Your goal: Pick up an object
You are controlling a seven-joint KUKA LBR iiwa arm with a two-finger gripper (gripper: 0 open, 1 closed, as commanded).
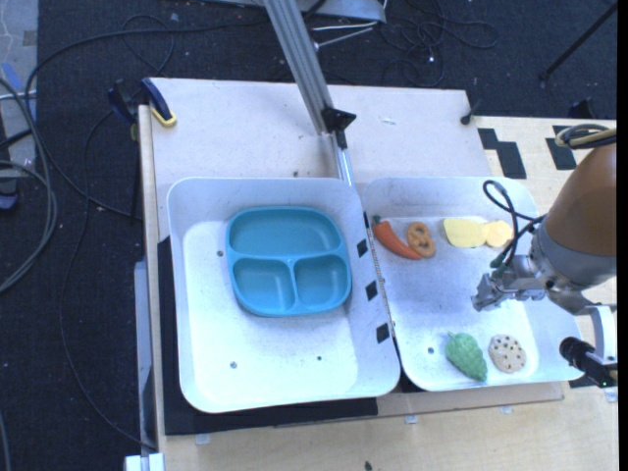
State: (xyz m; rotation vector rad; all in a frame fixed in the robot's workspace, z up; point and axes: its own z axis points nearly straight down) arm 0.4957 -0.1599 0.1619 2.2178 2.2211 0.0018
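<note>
In the right bin (432, 302) lie an orange carrot (394, 239), a small brown pretzel (422, 236), a yellow piece (465, 232) with a paler yellow bit beside it, a green leafy toy (468, 355) and a round cookie (507, 353). My gripper (488, 292) hangs over the right side of this bin, above the cookie and below the yellow piece. Nothing shows between its fingers.
The left bin (211, 361) holds a blue divided plate (289, 260). A metal pole (299, 52) slants down to the bins' back edge. Black clips sit along the seam between the bins. Cables lie on the dark floor around the bench.
</note>
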